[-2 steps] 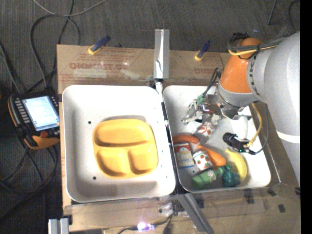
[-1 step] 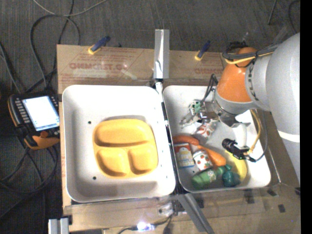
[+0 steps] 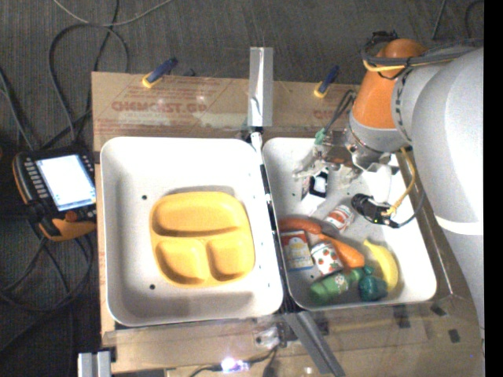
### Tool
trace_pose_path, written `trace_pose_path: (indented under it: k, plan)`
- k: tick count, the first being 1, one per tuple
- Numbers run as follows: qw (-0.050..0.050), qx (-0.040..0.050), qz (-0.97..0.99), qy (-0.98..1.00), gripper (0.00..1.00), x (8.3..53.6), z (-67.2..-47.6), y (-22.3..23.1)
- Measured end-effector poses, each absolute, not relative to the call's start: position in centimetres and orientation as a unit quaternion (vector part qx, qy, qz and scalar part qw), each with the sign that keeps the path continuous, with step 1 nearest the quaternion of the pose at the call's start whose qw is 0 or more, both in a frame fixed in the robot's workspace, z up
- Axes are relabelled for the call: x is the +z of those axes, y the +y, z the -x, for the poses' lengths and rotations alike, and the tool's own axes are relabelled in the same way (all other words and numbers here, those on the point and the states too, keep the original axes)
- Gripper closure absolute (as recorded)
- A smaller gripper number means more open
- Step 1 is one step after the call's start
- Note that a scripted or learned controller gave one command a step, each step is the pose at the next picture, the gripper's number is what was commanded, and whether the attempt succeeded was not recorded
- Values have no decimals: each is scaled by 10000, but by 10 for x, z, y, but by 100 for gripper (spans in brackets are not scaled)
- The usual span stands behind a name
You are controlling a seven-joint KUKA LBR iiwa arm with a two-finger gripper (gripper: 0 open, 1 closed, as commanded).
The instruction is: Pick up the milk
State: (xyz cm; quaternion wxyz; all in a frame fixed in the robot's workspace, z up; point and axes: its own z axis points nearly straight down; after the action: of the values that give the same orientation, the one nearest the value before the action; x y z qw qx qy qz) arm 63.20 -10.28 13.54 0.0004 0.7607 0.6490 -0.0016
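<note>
White-and-red milk carton (image 3: 296, 251) lies flat in the right bin (image 3: 424, 289); finger state unclear.

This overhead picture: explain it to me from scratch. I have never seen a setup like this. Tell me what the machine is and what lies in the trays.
The camera is fixed above a bench and looks down at a slant. The big grey shape with the orange band is a robot arm reaching in from the right. At its tip is a two-finger gripper, low over the far end of the right bin; I see nothing held between its fingers. The left bin holds a yellow divided tray. The right bin holds toy groceries: a small carton, probably the milk, a can, a banana, a carrot and green vegetables. Beside the bench lies a handheld control screen.
</note>
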Motion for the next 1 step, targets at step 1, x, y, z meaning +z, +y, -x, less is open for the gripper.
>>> trace_pose_path:
  k: [1]
  plan:
    - [36,15,-7235,6903,0,89,-616,-110]
